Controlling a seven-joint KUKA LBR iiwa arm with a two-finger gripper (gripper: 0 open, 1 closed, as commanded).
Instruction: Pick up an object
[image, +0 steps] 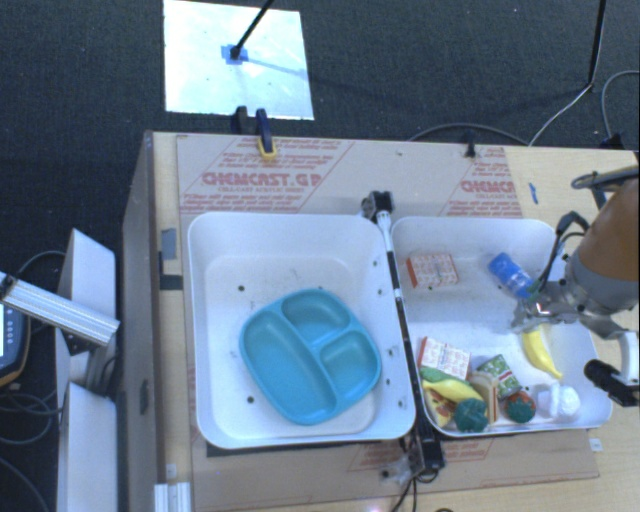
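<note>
While the claw hangs over the right bin just above the banana, its state unreadable, the reach seems underway, needing a descent onto it.

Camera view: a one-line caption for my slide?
Gripper above a banana in the right bin; blue tray in the left bin.

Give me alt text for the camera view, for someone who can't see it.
A robot arm reaches from the right, its pincer low over a banana in the right bin among small toy foods. The left bin holds a blue divided plate.
</note>
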